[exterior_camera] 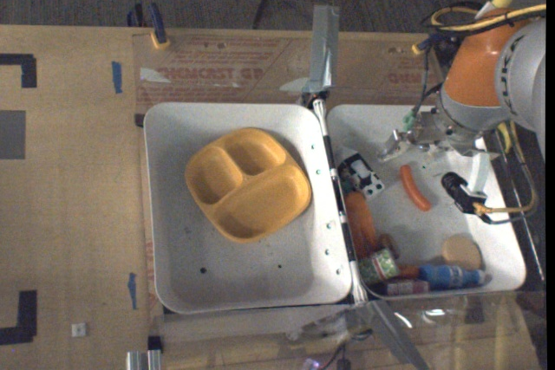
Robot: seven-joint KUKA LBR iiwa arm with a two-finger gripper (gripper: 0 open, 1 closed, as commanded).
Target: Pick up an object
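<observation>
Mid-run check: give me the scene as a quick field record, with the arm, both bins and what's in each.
arm: grey with orange band, reaching in over the right bin
gripper: above the right bin's upper part, near the orange sausage-shaped item
left bin: one yellow divided plate
right bin: orange sausage-shaped item, long orange item, blue bottle, round tan piece, small black-and-white item
held: nothing visible between the fingers
</observation>
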